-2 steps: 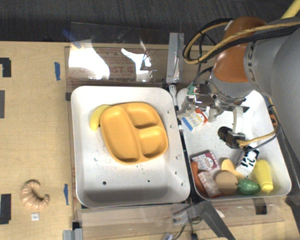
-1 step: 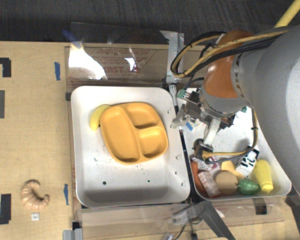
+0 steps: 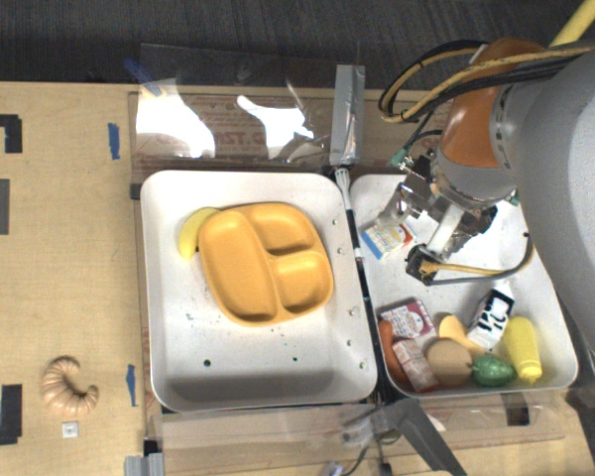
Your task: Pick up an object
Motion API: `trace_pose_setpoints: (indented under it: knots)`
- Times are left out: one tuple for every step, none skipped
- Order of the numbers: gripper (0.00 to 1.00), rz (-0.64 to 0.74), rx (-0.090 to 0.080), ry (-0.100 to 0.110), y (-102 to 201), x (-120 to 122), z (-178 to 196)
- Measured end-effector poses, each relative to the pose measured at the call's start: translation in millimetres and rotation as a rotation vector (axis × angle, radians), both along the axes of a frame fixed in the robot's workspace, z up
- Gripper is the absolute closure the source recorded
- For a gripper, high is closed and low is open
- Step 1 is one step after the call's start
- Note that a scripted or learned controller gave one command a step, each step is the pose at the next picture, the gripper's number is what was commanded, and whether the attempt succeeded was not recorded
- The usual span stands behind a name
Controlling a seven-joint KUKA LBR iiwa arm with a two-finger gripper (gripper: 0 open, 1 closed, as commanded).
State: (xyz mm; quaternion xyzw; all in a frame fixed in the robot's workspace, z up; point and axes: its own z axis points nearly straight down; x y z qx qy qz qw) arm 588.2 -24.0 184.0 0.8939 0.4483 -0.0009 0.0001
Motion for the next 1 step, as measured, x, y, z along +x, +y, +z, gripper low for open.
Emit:
trace_pose_setpoints:
  knots:
    - [0.0, -0.177, 0.002, 0.004, 13.0, -18.3, -0.1]
